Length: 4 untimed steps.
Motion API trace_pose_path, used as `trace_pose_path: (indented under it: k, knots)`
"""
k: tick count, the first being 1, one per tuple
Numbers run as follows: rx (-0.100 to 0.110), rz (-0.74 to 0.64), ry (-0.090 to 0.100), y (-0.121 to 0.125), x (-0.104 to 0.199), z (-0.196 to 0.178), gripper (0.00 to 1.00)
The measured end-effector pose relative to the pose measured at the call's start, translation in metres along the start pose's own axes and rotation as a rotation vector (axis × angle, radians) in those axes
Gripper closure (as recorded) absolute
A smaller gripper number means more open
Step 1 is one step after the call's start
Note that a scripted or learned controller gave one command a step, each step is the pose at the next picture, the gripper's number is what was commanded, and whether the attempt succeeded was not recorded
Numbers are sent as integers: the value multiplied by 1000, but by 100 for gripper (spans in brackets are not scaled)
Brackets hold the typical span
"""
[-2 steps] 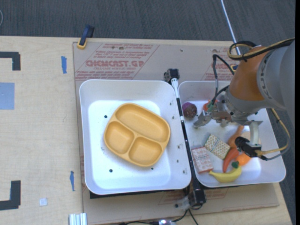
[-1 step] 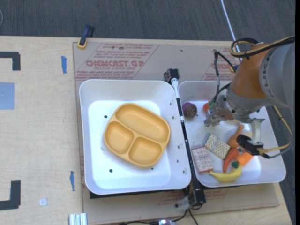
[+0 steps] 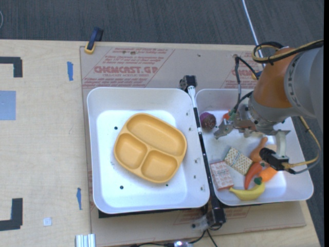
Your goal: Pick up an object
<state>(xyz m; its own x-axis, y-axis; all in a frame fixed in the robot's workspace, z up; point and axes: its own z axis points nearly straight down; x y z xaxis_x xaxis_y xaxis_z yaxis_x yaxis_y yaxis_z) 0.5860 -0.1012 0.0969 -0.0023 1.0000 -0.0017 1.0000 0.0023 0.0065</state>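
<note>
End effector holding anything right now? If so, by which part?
Cannot be told. The end effector is low in the right bin, beside the purple ball and above the toy carrot; the wrist hides whatever it may grip.

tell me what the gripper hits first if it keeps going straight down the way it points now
Probably the bare white floor of the right bin. The gripper points down between the purple ball and the checkered packet, seemingly touching neither. Its height above the floor is unclear from this slanted view, so a graze isn't ruled out.
</note>
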Motion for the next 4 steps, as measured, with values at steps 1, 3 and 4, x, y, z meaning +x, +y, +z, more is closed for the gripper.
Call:
trace_pose_path:
  k: [1,3,4]
  knots:
    - [4,2,2,-17,2,11,0]
    - [1,3,0,-16,1,0,0]
    - [-2,3,0,-15,1,-10,100]
